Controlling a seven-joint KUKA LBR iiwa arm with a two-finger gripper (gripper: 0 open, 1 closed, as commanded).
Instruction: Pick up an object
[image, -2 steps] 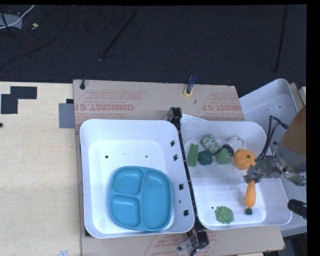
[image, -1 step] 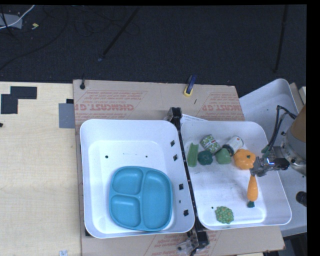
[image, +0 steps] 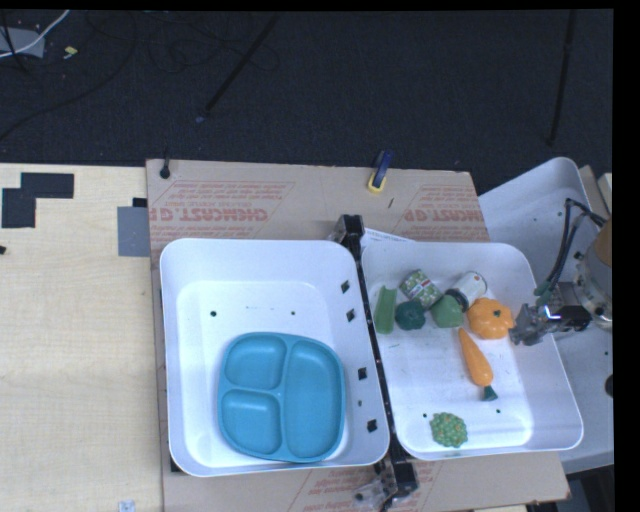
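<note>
1. At the right bin's (image: 545, 420) near edge lies a green bumpy ball (image: 449, 430); beyond it, an orange carrot (image: 476, 358).
2. Farther back, a small pumpkin (image: 489, 318) sits just beside the gripper (image: 528, 328), whose grasp cannot be made out.
3. The left bin (image: 190, 300) holds a blue tray (image: 282, 396).

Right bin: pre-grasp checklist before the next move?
1. Targets present in right bin: ok; orange pumpkin, carrot, green textured ball.
2. Pincer at the bin's right wall, beside the pumpkin: ok.
3. Nothing held: cannot tell.
4. Pumpkin free of neighbours: not ok; it sits against a green piece.
5. Ball isolated: ok.
6. Blue divided plate in left bin, clear of the arm: ok.
</note>
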